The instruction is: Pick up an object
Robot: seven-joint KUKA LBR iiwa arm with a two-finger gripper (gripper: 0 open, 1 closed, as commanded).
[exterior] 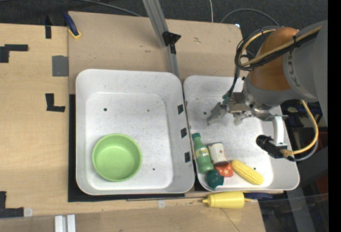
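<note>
In the right bin (213, 87), my gripper (226, 115) hangs over the bare upper middle of the floor. Its two fingers are spread open and nothing sits between them. Below it, along the bin's front, lie a green bottle (201, 152), a small white and brown can (217, 151), a red piece (225, 169), a dark green piece (214, 179) and a yellow corn cob (248, 171). The nearest of them, the bottle and the can, are well short of the fingertips. A green bowl (116, 157) rests in the front left of the left bin (133, 87).
A yellow bottle (226, 200) lies on the bench just outside the right bin's front rim. A grey pole (154, 7) slants down to the divide between the bins. The arm's body and cables crowd the right bin's right side.
</note>
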